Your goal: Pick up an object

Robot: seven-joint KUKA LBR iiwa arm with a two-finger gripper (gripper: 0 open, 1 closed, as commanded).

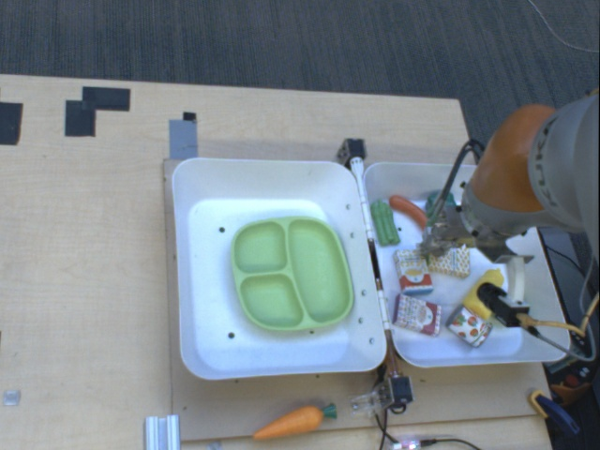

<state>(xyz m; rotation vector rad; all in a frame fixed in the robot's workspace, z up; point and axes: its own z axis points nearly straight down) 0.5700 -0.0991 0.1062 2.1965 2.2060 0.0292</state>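
The right bin point(534, 345) holds several small items: a green pod point(382, 221), a red-orange sausage point(409, 210), a small carton point(413, 274), a red and white box point(418, 314), a patterned cracker box point(453, 262), a yellow banana point(485, 291) and a small can point(470, 326). My gripper point(437, 246) reaches down into this bin from the right, right over the cracker box and the small carton. Nothing is visibly lifted.
The left bin point(202, 251) holds a light green divided plate point(292, 273). A toy carrot point(292, 422) lies on the bench in front of the bins. A black clamp point(352, 150) sits at the back between the bins. Cables hang at the right edge.
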